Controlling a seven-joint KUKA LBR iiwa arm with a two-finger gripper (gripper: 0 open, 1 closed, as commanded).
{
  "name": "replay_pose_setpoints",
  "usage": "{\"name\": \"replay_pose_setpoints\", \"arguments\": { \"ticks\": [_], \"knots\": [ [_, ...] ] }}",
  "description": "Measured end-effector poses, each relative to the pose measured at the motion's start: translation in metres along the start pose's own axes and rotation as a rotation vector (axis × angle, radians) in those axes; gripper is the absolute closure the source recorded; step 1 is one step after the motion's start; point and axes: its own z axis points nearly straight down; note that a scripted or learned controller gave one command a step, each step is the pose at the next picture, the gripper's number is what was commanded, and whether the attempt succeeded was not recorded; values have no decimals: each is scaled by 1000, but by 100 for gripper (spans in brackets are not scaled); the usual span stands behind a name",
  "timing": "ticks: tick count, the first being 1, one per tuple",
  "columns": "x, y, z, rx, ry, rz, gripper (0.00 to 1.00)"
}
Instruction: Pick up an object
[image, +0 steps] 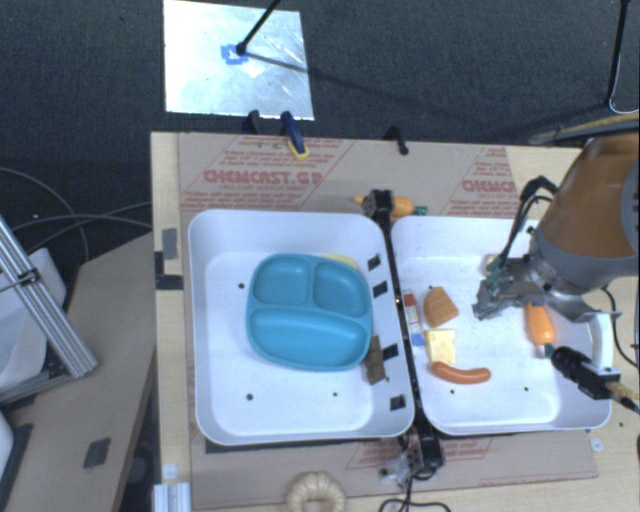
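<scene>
Carrot (540, 324) lies in the right bin (500, 415), toward its 3 o'clock side, just right of the gripper (488, 300) and partly under the arm (590, 225). At 9 o'clock from the carrot a brown bread-like piece (439, 305) sits apart from it, with a yellow cheese block (441, 347) just below and a sausage (461, 374) at 7 o'clock. White floor lies open along the bin's 6 o'clock edge and across its 12 o'clock part; the bin's 3 o'clock rim is crowded by the arm and a black fitting (578, 370). The gripper hangs low over bare floor between the bread piece and the carrot, with nothing seen between its fingers; how far they stand apart cannot be told. Across the centre divider the left bin (215, 330) holds a blue tray (308, 310) in its middle, with a small brown object (375, 362) at the tray's 4 o'clock, near the divider, and clear floor along that bin's 6 and 9 o'clock edges.
</scene>
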Motion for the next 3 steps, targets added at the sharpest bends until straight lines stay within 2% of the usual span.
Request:
{"name": "replay_pose_setpoints", "arguments": {
  "ticks": [1, 3],
  "knots": [
    [42, 6, -9, 0, -1, 2, 100],
    [145, 17, -1, 1, 0, 2, 100]
  ]
}}
